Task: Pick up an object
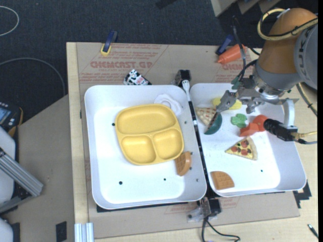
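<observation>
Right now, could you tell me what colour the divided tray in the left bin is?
Yellow, per the camera view: tray.

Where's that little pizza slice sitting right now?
The pizza slice lies in the right-hand bin, near its middle, just below the red toy and above the brown cookie-like piece.

Red print "CHEMCAST GP" on brown board behind bins.

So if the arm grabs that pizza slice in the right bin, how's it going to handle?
The pizza slice looks like a flat toy wedge, so probably stiff and light. Lying flat on the bin floor, its low edges may be hard to pinch, and it would likely slide rather than roll.
</observation>
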### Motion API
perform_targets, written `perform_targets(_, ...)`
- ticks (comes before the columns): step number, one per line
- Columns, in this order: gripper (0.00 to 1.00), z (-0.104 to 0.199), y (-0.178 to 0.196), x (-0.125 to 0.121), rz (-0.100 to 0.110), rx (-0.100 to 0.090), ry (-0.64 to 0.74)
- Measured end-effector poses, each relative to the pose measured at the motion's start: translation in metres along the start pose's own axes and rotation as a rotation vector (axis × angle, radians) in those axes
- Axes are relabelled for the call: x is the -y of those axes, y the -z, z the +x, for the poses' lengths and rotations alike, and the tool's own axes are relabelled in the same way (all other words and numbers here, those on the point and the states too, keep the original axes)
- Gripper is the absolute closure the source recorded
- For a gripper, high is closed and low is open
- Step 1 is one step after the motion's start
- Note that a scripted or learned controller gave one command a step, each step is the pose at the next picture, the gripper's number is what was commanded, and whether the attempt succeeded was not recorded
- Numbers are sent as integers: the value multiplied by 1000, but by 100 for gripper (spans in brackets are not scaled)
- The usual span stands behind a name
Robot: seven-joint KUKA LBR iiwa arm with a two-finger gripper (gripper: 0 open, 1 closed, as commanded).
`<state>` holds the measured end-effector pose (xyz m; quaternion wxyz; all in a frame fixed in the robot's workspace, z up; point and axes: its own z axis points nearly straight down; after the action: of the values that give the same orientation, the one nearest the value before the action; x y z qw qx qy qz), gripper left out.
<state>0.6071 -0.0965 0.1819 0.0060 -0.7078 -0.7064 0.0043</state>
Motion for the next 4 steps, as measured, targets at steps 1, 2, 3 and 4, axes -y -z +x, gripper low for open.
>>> perform_targets(1, 0, 0, 7, -3, -13, 1, 2)
perform_targets(2, 0, -5, -55, -3, -7, 1, 1)
perform_targets(3, 0, -4, -99, -4, -10, 1, 2)
perform_targets(4, 100, -5, -86, -5, -16, 3, 1)
